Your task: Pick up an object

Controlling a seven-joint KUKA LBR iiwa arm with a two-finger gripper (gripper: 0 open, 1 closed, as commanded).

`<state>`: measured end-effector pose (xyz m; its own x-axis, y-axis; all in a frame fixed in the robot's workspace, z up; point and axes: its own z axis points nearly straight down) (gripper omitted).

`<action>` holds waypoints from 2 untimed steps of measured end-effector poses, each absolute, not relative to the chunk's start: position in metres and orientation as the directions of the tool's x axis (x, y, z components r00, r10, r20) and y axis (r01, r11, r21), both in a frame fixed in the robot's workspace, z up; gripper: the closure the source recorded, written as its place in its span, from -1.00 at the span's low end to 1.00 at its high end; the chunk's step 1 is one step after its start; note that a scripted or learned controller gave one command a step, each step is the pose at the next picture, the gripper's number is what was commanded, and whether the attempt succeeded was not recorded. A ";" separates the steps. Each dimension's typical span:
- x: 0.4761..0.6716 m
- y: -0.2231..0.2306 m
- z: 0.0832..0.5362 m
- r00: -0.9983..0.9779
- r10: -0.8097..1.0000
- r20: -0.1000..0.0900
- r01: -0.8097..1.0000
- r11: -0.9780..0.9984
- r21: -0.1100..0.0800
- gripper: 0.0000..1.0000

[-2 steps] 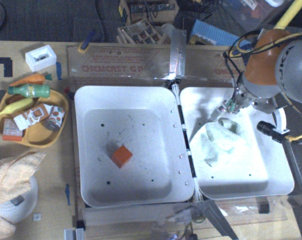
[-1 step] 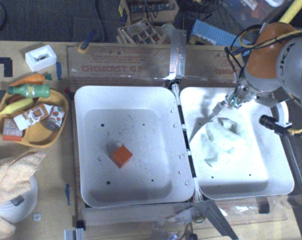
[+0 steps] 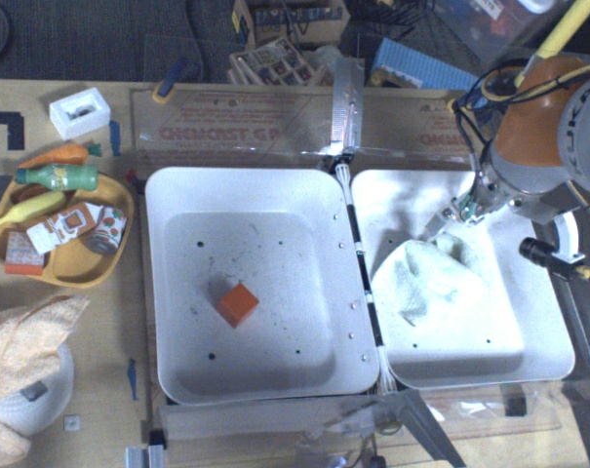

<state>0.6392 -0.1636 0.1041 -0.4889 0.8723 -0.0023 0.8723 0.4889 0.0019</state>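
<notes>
Over the right bin (image 3: 553, 359), near its far edge, my gripper (image 3: 467, 208) hangs low above the white floor, with my grey wrist and orange band (image 3: 533, 130) rising behind it toward the bin's far right corner. How wide it stands I cannot tell; its tip is small and blurs into the bright plastic. A pale crumpled cloth (image 3: 433, 279) lies in the middle of this bin, spreading toward the wall shared with the other bin, and its far edge comes just beside my gripper; whether the two touch I cannot make out. An orange block (image 3: 238, 303) sits well apart from me, on the floor of the left bin (image 3: 168, 261), near its middle. The cloth is nearly the bin's own colour, so its outline is hard to trace.
</notes>
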 end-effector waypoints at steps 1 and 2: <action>0.634 -0.164 0.103 -0.517 0.856 -0.002 0.856 0.517 0.001 -1.00; 0.636 -0.222 0.161 -0.401 0.916 -0.005 0.916 0.401 0.004 -1.00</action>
